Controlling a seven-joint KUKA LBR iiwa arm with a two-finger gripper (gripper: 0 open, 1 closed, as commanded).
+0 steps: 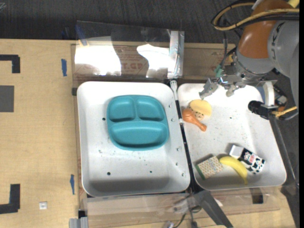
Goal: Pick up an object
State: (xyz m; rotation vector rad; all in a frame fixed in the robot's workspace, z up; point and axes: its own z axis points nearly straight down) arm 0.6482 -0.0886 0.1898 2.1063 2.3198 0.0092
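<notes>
Nothing is picked up yet: the gripper [219,90] hangs with jaws spread and empty over the far end of the right bin [273,141], just beside the yellow toy [200,108], so the whole grasp remains.

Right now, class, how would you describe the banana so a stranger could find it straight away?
Start at the right-hand white bin and go to its near edge, the corner farthest from the tool. The banana lies there between a speckled tan block and a small black-and-white box. It is the only long, curved, plain yellow thing in that cluster.
</notes>
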